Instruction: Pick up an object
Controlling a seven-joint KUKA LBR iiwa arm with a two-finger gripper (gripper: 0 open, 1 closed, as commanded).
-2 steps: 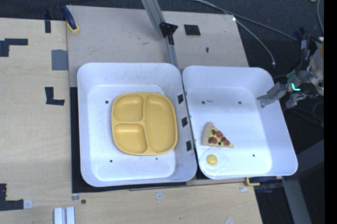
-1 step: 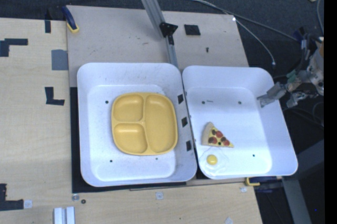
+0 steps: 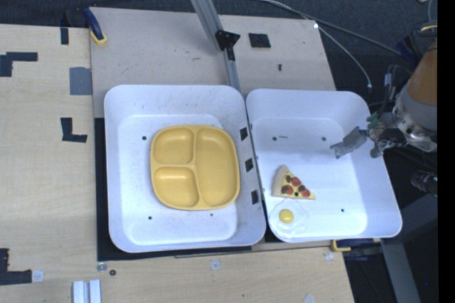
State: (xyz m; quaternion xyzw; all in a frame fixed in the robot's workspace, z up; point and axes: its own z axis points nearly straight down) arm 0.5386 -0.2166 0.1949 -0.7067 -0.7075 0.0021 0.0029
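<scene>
A pale wooden bench point(image 3: 43, 173) with strips of dark tape sits on dark carpet, and a slanted grey pole point(image 3: 202, 3) crosses down toward the seam between two shallow white bins; that seam serves as the landmark here. Left of the seam, the left bin point(image 3: 121, 223) holds a yellow divided plate point(image 3: 194, 167) with three compartments, lying flat near the bin's middle and well apart from the walls. Just right of the seam, in the right bin point(image 3: 355, 220), a toy pizza slice point(image 3: 291, 184) lies flat on the floor with its point toward the bin's far wall, and a small round yellow piece point(image 3: 286, 216) sits just below it, near the front wall. Farther right of the seam, at the bin's right rim, the gripper point(image 3: 350, 144) hangs over the bin floor with its grey fingers splayed apart and nothing between them; the arm's orange band point(image 3: 425, 81) shows at the frame's right side. The pizza slice looks like light, rigid plastic, thin and low, so it would probably slide if nudged; pinching across its narrower width near the middle seems the surest hold. The round piece seems lighter and smaller, likely prone to rolling or slipping out. The plate looks stiff but broad, best taken at its rim.
</scene>
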